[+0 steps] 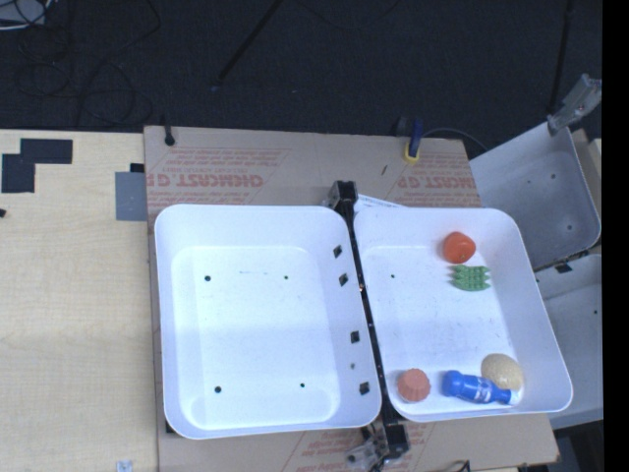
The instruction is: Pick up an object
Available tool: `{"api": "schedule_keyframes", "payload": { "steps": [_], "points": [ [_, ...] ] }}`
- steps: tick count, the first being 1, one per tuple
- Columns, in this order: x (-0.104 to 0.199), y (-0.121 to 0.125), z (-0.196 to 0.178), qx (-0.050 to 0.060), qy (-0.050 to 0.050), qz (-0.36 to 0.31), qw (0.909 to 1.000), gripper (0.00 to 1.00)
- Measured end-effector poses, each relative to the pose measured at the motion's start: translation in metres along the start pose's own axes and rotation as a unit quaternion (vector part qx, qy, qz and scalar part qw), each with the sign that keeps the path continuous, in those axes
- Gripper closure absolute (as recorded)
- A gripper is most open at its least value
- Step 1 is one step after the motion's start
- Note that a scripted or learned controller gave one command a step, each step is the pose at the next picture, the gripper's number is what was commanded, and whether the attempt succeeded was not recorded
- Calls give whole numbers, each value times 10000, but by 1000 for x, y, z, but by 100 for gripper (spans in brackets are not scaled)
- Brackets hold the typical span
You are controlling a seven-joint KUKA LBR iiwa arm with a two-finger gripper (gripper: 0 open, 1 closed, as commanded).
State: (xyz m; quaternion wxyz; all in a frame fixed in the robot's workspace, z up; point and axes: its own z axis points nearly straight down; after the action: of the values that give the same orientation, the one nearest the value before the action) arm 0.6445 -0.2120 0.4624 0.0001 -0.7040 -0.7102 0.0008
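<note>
We see an orange ball, a green toy, a pink ball, a blue bottle and a tan ball in the right bin. The left bin sits beside it. We cannot tell the pincer's state.

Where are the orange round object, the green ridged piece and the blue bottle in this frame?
orange round object (458,247), camera view, centre of its top face.
green ridged piece (470,279), camera view, middle of its ridged body.
blue bottle (472,388), camera view, middle of its blue body.
</note>
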Motion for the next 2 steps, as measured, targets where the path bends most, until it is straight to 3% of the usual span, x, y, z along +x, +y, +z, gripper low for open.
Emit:
{"api": "schedule_keyframes", "payload": {
  "steps": [2],
  "points": [
    [0,0,-5,-2,0,-15,10000,0]
  ]
}}
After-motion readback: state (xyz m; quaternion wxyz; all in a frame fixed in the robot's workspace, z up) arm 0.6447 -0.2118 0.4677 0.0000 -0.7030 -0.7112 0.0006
